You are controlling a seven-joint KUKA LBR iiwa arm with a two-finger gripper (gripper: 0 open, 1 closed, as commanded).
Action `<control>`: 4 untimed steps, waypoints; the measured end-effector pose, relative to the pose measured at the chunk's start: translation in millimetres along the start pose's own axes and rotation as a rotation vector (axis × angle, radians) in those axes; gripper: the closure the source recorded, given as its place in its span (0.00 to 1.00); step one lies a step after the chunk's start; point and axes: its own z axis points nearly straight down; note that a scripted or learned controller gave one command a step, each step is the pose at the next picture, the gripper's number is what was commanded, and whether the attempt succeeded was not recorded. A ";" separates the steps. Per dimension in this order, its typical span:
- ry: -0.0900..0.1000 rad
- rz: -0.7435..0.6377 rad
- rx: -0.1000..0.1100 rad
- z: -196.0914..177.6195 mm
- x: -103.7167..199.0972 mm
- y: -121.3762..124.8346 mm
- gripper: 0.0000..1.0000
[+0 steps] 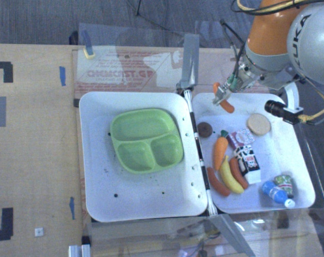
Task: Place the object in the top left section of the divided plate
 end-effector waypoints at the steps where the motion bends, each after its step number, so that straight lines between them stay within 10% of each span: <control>1: 0.002 0.016 0.001 20.2 73.8 -3.1 1.00; 2: 0.004 0.267 0.005 -3.6 208.7 -30.6 1.00; 3: 0.004 0.268 0.005 -3.6 208.2 -30.7 0.00; 4: 0.004 0.268 0.002 -13.6 208.0 -29.6 1.00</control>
